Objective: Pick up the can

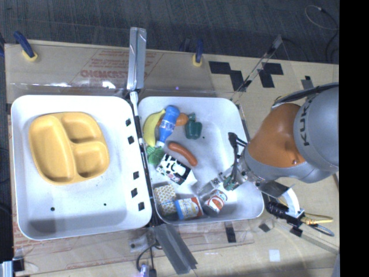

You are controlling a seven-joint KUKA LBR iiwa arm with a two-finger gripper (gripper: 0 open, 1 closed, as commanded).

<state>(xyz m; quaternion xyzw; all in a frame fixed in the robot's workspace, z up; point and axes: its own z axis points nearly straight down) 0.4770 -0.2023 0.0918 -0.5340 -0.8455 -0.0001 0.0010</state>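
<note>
The can [216, 201], a short metal cylinder with a red and white label, lay on its side in the right bin [249, 154], close to that bin's near wall. Its long axis ran at a slant, with one round end facing up and toward the arm [300, 140]. Just to the can's left lay a small jar-like container [187, 207] with a blue band, also on its side, and beyond that a crinkled snack packet [165, 195].

The gripper [222, 182] hung just above the can, with pale metallic fingers; whether they were spread or closed could not be made out. The arm behind it was smooth grey with a glossy orange band.

Farther from the can, up the right bin, sat a red sausage-shaped toy [182, 152], a black-and-white patterned carton [173, 168], a green pepper-like toy [193, 129], a blue bottle [168, 122] and a yellow banana [151, 127].

The left bin [23, 212] held a rounded yellow plastic tray [69, 146] with three compartments.

Both bins were shallow, white and smooth, resting on a brown cardboard-covered counter [86, 68] with printed red lettering and black square marks. Dark ribbed flooring [173, 10] lay beyond the counter.
</note>
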